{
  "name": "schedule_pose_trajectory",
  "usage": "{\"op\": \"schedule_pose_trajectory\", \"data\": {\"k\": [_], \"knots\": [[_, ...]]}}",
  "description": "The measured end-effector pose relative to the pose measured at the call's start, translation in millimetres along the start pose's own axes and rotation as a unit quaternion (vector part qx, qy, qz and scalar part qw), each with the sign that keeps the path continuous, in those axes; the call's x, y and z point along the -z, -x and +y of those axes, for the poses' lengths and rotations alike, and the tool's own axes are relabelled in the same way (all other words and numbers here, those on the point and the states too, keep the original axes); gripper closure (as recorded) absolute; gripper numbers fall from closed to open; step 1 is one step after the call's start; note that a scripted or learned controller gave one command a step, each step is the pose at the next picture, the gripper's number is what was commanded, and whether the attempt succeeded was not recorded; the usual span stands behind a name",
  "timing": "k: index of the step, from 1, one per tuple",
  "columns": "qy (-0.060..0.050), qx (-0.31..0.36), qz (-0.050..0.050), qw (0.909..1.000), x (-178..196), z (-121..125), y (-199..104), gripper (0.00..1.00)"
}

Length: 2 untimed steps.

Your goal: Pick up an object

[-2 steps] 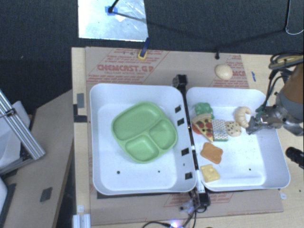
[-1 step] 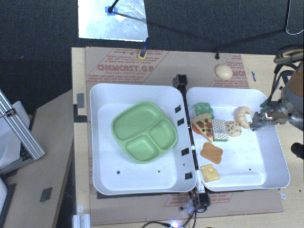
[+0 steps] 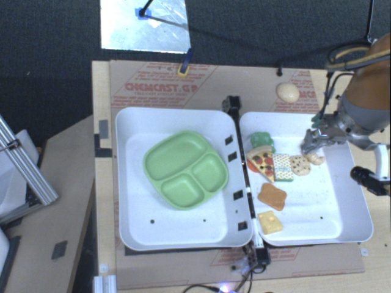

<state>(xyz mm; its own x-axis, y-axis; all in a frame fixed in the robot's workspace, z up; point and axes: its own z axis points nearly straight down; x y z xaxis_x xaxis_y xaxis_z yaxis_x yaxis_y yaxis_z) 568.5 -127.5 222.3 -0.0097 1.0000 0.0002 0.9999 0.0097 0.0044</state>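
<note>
Nearest, a yellow cheese piece (image 3: pixel 270 223) is lying in the right bin (image 3: pixel 351 215), with toast (image 3: pixel 272 196), a pizza slice (image 3: pixel 261 162) and a cookie (image 3: pixel 299 165) sitting beyond it, while the claw (image 3: pixel 313 141) is hanging just above a small pale item (image 3: pixel 316 159), its grip too unclear to tell.

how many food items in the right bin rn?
7: green piece, pizza slice, checkered piece, cookie, small piece by the gripper, toast, yellow cracker. More may be hidden.
</note>
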Motion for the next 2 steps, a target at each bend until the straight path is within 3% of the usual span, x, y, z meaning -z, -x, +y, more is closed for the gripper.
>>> {"op": "schedule_pose_trajectory", "data": {"k": [1,2], "knots": [[0.000,0.001,0.001,1.0000,7.2,30.4,-55.1,1.00],[-0.001,-0.004,-0.001,1.0000,-4.9,16.9,-42.6,1.00]]}}
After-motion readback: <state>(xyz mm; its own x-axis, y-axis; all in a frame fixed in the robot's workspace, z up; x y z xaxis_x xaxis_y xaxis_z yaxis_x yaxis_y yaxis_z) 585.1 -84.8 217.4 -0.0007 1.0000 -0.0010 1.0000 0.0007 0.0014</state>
